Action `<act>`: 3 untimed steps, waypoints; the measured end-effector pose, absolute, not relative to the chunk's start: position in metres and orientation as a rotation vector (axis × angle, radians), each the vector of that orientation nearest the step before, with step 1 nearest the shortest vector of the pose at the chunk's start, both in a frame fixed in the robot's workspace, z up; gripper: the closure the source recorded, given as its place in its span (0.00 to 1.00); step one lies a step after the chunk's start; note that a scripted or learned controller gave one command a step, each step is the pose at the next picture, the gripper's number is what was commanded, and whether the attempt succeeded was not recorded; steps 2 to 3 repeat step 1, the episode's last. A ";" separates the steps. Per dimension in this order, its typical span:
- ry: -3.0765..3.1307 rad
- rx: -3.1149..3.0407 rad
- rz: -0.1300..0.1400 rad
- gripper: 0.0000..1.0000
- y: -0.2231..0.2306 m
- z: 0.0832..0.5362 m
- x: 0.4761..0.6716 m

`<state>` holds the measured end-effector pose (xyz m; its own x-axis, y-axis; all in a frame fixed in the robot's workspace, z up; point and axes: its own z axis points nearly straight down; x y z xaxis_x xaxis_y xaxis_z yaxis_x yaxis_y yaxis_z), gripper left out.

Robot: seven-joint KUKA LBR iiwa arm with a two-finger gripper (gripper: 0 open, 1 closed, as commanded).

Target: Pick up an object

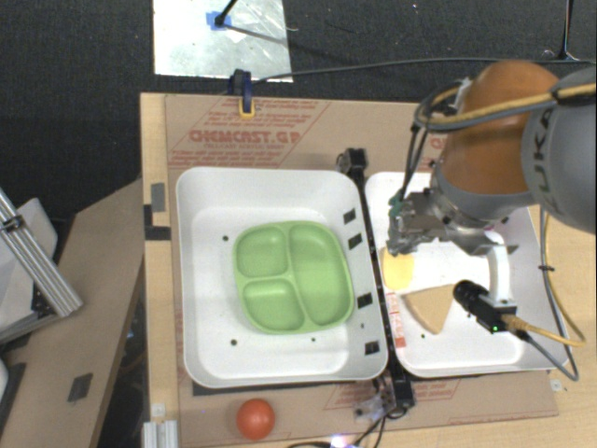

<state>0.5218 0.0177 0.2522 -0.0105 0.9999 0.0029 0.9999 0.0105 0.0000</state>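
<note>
Yellow block (pixel 398 271) half hidden under the gripper (pixel 399 243); fingers' spread impossible to tell.

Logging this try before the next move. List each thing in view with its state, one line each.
green divided plate: lying flat in the left bin, compartments bare.
yellow piece: lying in the right bin, at the gripper's tip.
tan wedge: lying flat in the right bin, untouched.
orange ball: resting on the bench outside the bins.
gripper: low over the yellow piece; jaws hidden.
</note>
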 end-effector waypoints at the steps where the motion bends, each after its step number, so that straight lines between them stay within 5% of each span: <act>1: -2.231 -2.210 -0.004 1.00 0.069 0.250 0.514; 3: -2.231 -2.210 -0.004 1.00 0.069 0.250 0.514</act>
